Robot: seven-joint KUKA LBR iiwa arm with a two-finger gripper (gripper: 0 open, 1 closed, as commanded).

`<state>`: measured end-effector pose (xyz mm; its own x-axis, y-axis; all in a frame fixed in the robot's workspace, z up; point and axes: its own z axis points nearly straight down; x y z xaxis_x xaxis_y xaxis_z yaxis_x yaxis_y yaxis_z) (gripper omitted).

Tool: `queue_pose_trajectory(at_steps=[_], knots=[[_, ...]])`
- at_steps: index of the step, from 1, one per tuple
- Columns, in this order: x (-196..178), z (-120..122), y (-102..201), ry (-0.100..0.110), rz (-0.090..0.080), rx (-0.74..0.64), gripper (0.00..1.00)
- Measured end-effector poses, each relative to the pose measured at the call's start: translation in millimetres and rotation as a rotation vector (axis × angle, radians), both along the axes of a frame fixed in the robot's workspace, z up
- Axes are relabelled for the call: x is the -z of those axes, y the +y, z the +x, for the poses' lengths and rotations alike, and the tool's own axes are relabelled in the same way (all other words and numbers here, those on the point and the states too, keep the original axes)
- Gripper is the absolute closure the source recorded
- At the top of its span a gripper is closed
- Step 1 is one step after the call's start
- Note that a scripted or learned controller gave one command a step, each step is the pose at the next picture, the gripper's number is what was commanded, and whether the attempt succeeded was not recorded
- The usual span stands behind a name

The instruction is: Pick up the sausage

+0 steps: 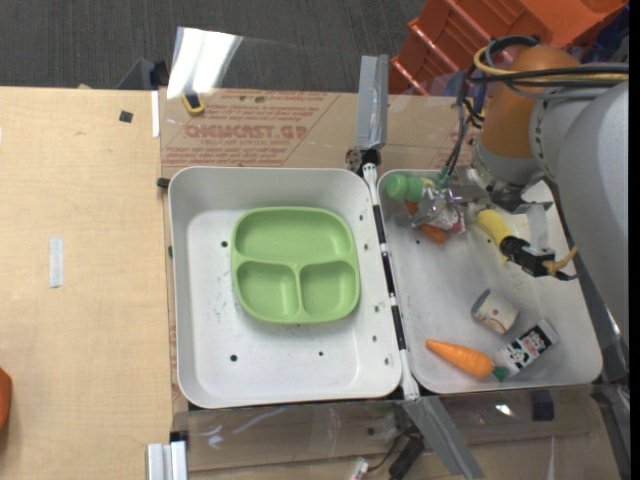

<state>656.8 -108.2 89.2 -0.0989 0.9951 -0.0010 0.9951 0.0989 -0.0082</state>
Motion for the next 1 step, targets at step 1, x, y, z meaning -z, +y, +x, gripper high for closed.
queue_pose_trajectory(at_steps=[1], knots=[[-1.5, -30.0, 5.6, -0.005, -0.001, 0.201, 0.00]])
